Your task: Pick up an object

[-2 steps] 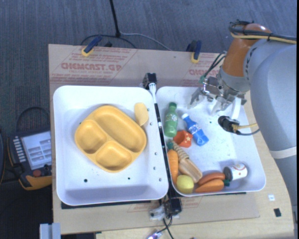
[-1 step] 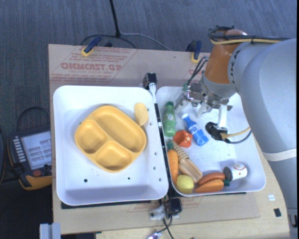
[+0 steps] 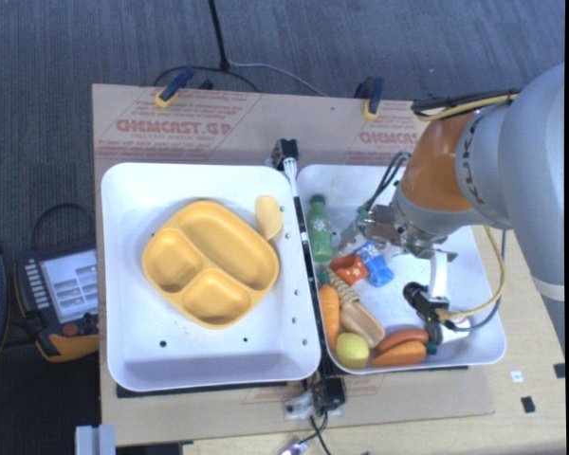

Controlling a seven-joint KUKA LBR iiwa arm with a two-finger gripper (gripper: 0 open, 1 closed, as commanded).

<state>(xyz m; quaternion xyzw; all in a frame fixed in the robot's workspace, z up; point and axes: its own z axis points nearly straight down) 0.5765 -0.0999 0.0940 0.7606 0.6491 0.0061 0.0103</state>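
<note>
Grey arm (image 3: 536,150) comes in from the right, high over the right bin (image 3: 479,344). Its gripper (image 3: 391,233) hangs just above a blue toy (image 3: 377,265) and a red toy (image 3: 349,268); how wide its grip is cannot be told. A green bottle (image 3: 319,227) hugs the bin's left edge. A carrot (image 3: 329,313) and lemon (image 3: 352,351) crowd the lower edge. Bare floor lies right of the gripper.
</note>
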